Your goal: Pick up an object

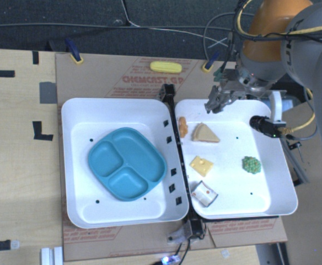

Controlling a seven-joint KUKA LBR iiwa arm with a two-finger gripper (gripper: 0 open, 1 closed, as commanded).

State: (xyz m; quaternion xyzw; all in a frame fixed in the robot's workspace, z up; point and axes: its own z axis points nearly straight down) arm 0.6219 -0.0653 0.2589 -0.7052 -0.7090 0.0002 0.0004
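Note:
My gripper point(217, 104) hangs over the far edge of the right bin point(271, 203), with nothing visibly between its dark fingers. Just below it in that bin lies a tan wedge point(205, 133). An orange piece point(182, 127) rests against the bin's left wall. A yellow cheese block point(202, 165) lies near the middle, a small white-and-red packet point(204, 193) sits at the near left, and a green broccoli floret point(251, 164) lies to the right.
The left bin point(73, 120) holds a blue divided plate point(127, 163). A yellow object point(165, 67) lies on the cardboard behind the bins. Cables and a black fitting point(263, 125) hang off the arm above the right bin's far right side.

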